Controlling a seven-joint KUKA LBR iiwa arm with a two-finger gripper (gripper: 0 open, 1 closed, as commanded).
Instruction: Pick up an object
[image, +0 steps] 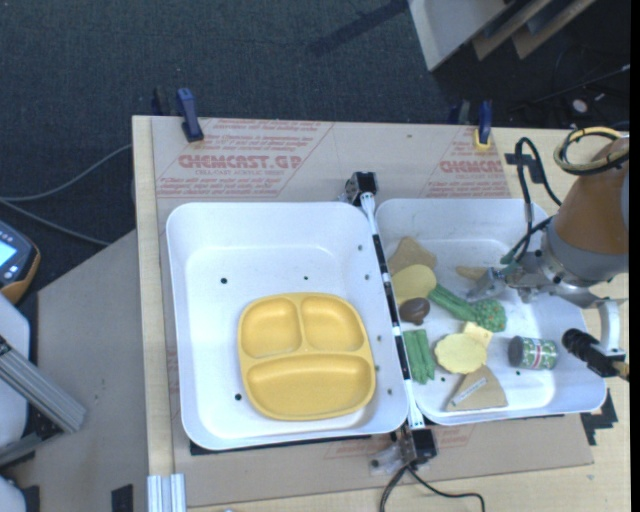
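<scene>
Bench (250, 160): two white bins side by side
Left bin (200, 250): yellow tray (305, 355)
Right bin (450, 215): toy food, can (533, 352)
Gripper (497, 282): over right bin, finger state unclear

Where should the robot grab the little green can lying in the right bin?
Probably around its round middle, coming straight down from above. The green can lies on its side on the floor of the right bin, with bare floor on either side, so fingers could close across its curved body. Its flat ends face sideways and would be harder to reach.
</scene>
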